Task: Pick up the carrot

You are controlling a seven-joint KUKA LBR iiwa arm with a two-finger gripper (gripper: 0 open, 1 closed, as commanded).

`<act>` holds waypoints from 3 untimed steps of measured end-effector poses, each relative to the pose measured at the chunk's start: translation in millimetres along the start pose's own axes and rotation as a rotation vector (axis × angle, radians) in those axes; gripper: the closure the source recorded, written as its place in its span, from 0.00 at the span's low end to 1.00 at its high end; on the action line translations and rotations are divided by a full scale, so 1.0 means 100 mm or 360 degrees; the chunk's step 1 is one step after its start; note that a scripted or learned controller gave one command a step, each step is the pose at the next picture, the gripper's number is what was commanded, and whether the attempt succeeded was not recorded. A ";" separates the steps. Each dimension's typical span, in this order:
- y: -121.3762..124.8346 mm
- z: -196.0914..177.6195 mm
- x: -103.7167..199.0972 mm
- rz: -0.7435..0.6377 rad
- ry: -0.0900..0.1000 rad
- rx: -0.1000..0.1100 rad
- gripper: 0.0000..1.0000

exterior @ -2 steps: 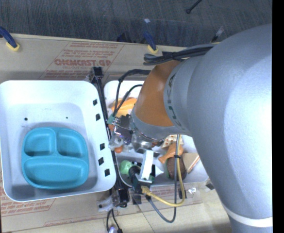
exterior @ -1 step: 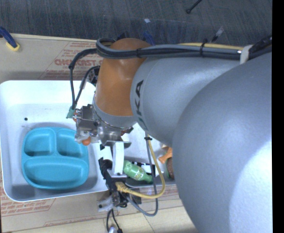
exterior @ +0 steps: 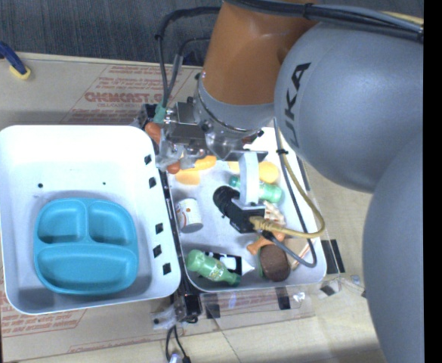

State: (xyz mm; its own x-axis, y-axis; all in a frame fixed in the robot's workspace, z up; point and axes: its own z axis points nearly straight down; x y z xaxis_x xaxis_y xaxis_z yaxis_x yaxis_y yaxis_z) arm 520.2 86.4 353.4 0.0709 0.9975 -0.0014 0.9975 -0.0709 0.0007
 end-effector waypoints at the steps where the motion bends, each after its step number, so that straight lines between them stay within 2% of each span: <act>1: -0.50 1.34 0.16 -0.0138 -0.0005 0.0039 1.00; 2: 0.45 -0.04 -0.08 -0.0575 -0.0001 -0.0002 1.00; 3: -0.05 1.52 -0.35 -0.0264 -0.0001 0.0034 1.00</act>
